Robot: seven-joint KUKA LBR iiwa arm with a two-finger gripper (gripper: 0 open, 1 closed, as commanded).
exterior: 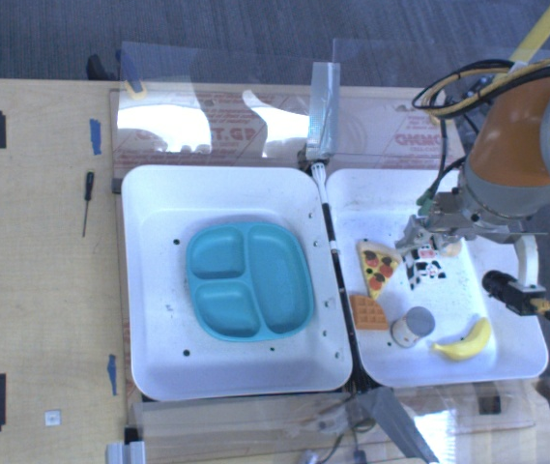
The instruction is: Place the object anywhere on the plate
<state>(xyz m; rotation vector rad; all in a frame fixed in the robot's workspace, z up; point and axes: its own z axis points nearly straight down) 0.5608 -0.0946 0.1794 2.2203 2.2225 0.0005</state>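
Yellow banana [464,340] lies nearest you in the right bin [521,361], beside a grey cylinder [412,327], waffle [369,311] and pizza slice [377,265]. Your gripper [427,245] hovers just beyond them; its grip cannot be made out. Left, the blue plate [251,280] sits apart.

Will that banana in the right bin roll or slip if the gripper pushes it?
The banana is curved and lies flat, so it would probably pivot or slide rather than roll. Its skin looks smooth and glossy, so it may slip. It lies near the bin's rim, which could stop it.
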